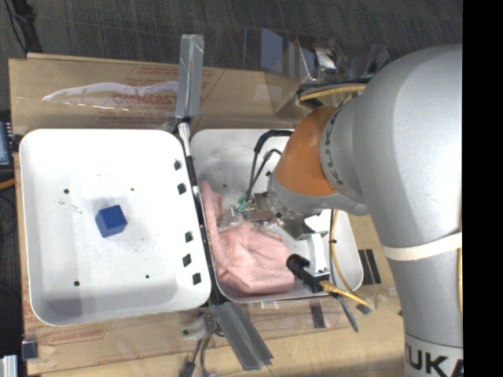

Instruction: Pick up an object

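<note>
Pink cloth (247, 258) lies crumpled in the right bin (228, 151), along its left wall toward the near end. Pincer (250, 210) sits low at the cloth's far edge; open or closed, can't tell. Cloth looks soft, light and limp, so it will drape and sag. Best grip: a raised fold near the middle. Blue cube (111, 220) in the left bin (47, 163) looks rigid, an easier pick.

— What sort of place is this?
— A robotics lab. A large grey KUKA arm (409, 179) with loose cables reaches over a cardboard-covered desk (102, 93).
— Anything else?
— Two white bins (47, 155) clamped side by side on metal brackets (191, 77), and dark carpet floor (236, 6) behind.
</note>
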Controlling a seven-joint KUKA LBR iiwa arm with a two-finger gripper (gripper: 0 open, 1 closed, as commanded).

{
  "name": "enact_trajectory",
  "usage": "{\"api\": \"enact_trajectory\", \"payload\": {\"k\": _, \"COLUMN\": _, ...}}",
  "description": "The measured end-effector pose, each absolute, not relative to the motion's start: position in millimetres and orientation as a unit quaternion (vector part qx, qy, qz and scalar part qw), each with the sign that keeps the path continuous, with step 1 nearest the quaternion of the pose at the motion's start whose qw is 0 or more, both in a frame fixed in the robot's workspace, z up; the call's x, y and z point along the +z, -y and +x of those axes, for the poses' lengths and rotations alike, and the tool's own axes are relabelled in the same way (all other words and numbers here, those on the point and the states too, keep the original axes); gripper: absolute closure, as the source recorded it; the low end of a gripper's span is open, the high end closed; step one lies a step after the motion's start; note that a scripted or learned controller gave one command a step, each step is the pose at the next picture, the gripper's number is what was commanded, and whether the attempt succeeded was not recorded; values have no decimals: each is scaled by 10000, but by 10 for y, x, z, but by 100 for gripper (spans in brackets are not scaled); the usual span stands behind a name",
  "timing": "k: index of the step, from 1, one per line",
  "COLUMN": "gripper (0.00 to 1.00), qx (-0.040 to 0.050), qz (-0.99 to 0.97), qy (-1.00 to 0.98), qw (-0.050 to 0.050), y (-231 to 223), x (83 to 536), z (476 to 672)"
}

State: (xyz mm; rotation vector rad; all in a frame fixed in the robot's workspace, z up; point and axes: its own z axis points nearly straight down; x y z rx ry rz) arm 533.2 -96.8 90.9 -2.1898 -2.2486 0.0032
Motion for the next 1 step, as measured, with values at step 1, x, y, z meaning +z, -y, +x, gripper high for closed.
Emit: {"api": "enact_trajectory", "payload": {"k": 1, "gripper": 100, "qx": 16, "qz": -6954, "qy": 7186, "qw": 35, "y": 958, "x": 1000, "z": 5328}}
